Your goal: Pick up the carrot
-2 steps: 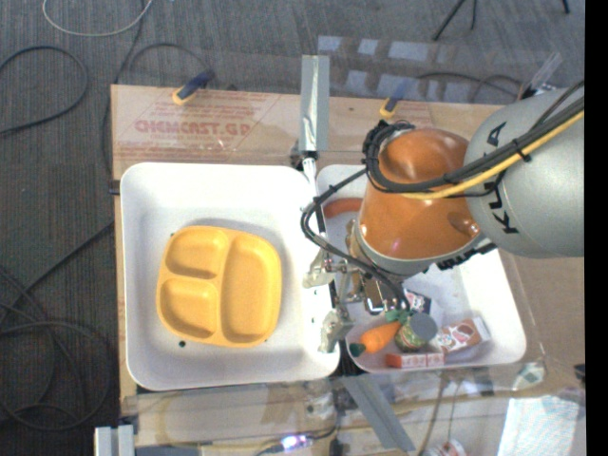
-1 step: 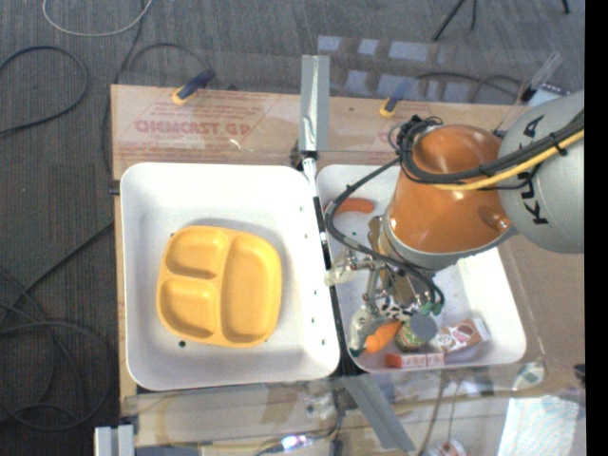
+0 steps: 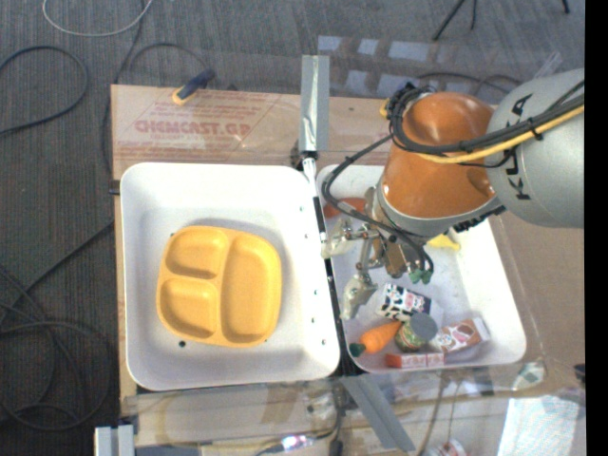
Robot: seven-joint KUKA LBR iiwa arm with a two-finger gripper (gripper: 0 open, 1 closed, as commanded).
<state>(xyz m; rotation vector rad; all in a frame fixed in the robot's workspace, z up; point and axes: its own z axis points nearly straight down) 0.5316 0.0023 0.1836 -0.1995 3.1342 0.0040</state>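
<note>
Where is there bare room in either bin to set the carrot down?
Left bin: bare white floor rings the yellow tray, widest along its top and left walls. Right bin: crowded; the carrot, cartons and the tool fill the lower-left, leaving a bare strip by its right wall.

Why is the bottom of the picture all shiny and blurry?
In the camera view, glare washes over the bench's near edge, so that strip looks hazy; the carrot stays fairly sharp, and the arm casts a soft shadow into the right bin.
</note>
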